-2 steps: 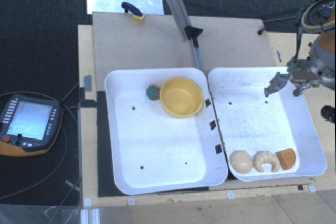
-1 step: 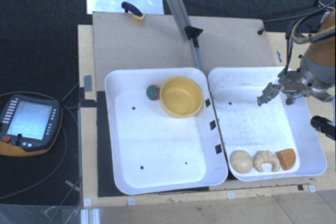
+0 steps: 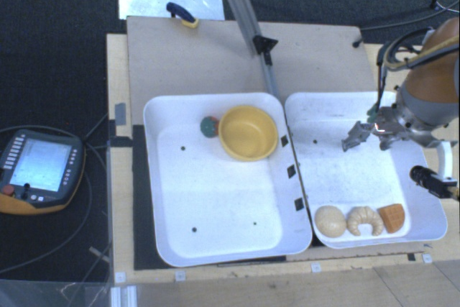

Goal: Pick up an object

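Camera view: looks down at a slant on two white bins set side by side on the bench; the right bin serves as landmark for everything below.

Arm: reaches in over the far right corner of the right bin, the orange band above the wrist lying just outside that bin's right wall.

Gripper: hangs over the upper middle of the right bin's floor, well apart from the three things along that bin's near wall. Its fingers stand apart, with nothing between them.

Candidates in the right bin: a pale round bun at the near left corner, a croissant just beside it, and an orange-brown block just beside that, all three in a row against the near wall.

Candidates outside the right bin: a yellow bowl and a small dark green ball touching its left side, both in the left bin, across the shared wall from the right bin.

Step in hand: by my reading, the approach; nothing is grasped yet.

Next move calls for: likely a shift toward the right bin's near wall, then a descent over one item. The row is tight, so the fingers would need to straddle a single piece without nudging its neighbour or the wall.

Risk: the rounded bun may slip out as the fingers come together.
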### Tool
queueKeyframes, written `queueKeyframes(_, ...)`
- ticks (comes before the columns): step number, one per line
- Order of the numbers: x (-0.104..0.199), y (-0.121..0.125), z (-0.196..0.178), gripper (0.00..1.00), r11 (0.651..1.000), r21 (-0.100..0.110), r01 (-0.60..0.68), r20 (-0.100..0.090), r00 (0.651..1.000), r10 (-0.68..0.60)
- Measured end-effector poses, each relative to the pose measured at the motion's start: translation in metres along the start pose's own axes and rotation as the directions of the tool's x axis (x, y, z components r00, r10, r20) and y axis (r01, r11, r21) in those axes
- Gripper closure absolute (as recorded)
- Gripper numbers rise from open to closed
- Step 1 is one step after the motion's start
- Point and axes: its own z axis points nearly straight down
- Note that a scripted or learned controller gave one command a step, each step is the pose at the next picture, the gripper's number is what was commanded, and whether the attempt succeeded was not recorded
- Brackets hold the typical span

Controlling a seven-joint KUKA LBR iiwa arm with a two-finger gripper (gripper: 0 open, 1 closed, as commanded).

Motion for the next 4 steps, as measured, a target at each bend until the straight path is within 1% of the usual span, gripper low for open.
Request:
queueKeyframes(1,-0.002,0.002,0.062,0.00,1.000,0.001,0.000,0.000,1.000,0.000)
queueKeyframes(2,-0.003,0.003,0.048,1.00,1.000,-0.005,0.000,0.001,1.000,0.000)
queueKeyframes(3,-0.001,0.004,0.006,1.00,1.000,-0.007,0.001,0.001,1.000,-0.001)
queueKeyframes(4,-0.005,0.010,-0.054,1.00,1.000,-0.008,0.000,0.002,1.000,0.000)
